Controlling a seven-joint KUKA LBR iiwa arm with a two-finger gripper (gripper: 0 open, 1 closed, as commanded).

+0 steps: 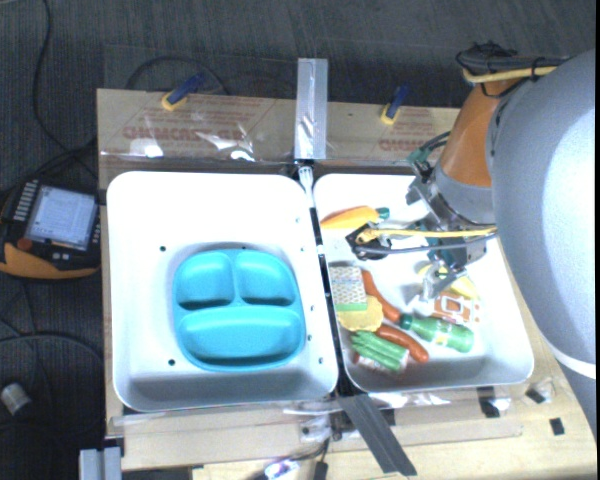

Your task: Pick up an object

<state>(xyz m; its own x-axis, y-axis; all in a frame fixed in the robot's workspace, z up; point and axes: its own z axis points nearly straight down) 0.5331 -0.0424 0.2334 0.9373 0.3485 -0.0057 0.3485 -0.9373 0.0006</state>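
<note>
Arm (540,198) reaches in over the right bin (510,363). Jaws (442,273) low above the toy pile (400,318) at that bin's middle and front; cannot tell how they stand. Green bottle (442,332) just below them. Left bin (140,228) holds a blue tray (238,305).

- Tabletop (210,133) — brown, carrying two white bins side by side.
- Left bin (140,268), right bin (500,353) — their inner edges touching.
</note>
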